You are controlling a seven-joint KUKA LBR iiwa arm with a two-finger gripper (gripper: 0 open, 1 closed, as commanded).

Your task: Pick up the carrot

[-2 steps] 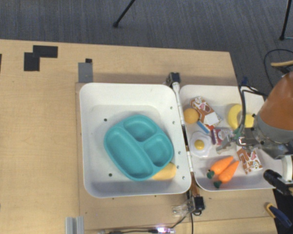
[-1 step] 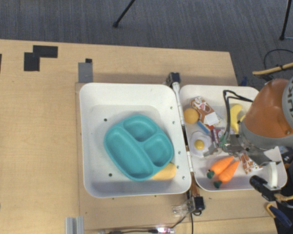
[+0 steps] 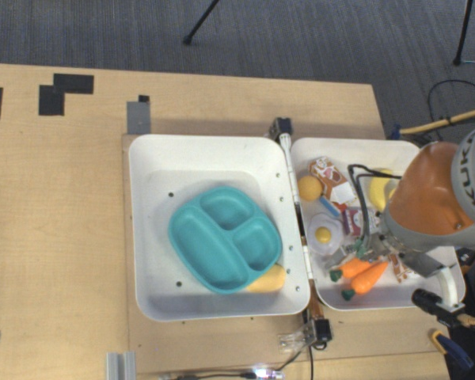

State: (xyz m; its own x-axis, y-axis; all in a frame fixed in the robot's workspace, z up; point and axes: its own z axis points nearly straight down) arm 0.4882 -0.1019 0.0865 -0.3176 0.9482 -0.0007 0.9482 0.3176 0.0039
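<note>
Carrot (image 3: 365,276) in right bin (image 3: 396,299); wooden bench (image 3: 55,236), grey carpet (image 3: 301,22).

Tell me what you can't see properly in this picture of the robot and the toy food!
- Gripper: the orange wrist band hides it in the camera view, so its grip is unclear.
- Carrot: its upper end runs under the arm.
- Yellow item in the left bin: tucked partly under the teal tray.
- Small items in the right bin: piled up, too small to name.
</note>
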